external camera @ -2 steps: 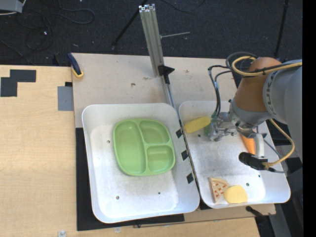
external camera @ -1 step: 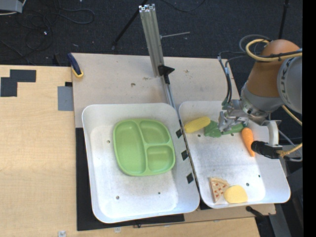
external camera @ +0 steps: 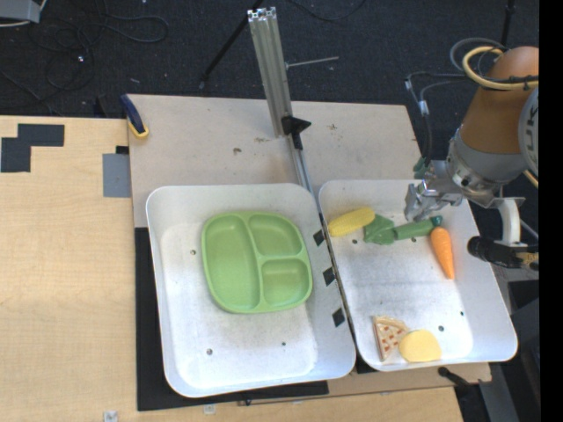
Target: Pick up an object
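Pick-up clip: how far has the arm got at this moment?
Done: the gripper is over the right bin, near its far edge, above the green toy. In hand: nothing visibly; how the jaws stand is unclear. Left: grasping and lifting. The green toy, corn, carrot, pizza slice and yellow round piece all lie on the bin floor.

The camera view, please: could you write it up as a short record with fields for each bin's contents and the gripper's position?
left bin: green divided plate
right bin: yellow corn, green toy, carrot, pizza slice, yellow round piece
gripper: above the right bin's far edge, just beyond the green toy
held object: none seen
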`<state>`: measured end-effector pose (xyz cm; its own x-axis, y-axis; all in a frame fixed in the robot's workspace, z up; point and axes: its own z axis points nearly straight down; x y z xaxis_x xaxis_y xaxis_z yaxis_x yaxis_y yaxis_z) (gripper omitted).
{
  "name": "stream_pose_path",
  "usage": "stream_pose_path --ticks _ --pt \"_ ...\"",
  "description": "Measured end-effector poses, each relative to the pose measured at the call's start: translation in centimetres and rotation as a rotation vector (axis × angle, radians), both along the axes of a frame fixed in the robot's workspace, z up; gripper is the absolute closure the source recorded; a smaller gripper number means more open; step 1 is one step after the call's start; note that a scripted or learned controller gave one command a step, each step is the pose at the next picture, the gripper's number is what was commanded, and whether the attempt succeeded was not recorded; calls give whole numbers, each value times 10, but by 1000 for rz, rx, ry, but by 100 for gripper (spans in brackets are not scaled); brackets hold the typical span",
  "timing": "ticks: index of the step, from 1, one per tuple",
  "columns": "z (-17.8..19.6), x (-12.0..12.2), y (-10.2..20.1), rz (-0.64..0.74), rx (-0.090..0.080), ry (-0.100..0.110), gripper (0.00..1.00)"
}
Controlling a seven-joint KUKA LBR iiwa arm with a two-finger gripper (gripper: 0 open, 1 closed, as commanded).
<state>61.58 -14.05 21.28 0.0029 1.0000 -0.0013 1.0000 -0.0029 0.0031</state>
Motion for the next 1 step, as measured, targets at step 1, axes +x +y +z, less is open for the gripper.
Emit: stream_pose_path --ticks 1 --pt "53 1 -1 4 0 -1 100"
